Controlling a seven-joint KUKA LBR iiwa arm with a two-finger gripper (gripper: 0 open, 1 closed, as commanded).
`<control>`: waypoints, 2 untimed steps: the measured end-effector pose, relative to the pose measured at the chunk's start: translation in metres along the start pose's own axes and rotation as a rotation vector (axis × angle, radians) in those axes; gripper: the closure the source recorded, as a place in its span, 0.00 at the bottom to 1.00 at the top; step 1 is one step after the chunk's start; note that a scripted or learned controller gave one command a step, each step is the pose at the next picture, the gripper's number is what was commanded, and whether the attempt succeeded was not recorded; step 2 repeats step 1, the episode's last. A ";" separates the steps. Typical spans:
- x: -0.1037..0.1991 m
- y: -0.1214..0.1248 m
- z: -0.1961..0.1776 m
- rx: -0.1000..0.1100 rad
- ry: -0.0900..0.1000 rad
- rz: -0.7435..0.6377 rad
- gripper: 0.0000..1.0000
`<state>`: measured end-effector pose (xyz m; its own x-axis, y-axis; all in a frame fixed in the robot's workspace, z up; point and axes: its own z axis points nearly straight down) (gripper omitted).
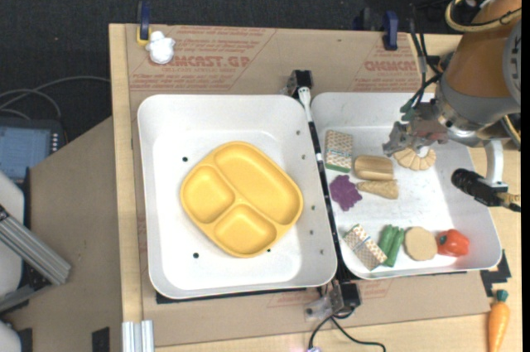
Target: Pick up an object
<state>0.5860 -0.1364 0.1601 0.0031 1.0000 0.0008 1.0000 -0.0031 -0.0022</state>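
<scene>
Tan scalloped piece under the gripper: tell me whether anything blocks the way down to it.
Nothing visible does. The gripper hangs right above the tan scalloped piece in the right bin; the bun lies beside it, apart.

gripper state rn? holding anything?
Gripper: in the right bin, low over the scalloped tan cookie piece; open or shut cannot be told, and no grasp is visible.
</scene>
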 end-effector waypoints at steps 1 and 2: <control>0.075 -0.025 -0.026 -0.001 0.004 -0.010 1.00; 0.075 -0.025 -0.026 -0.001 0.004 -0.010 1.00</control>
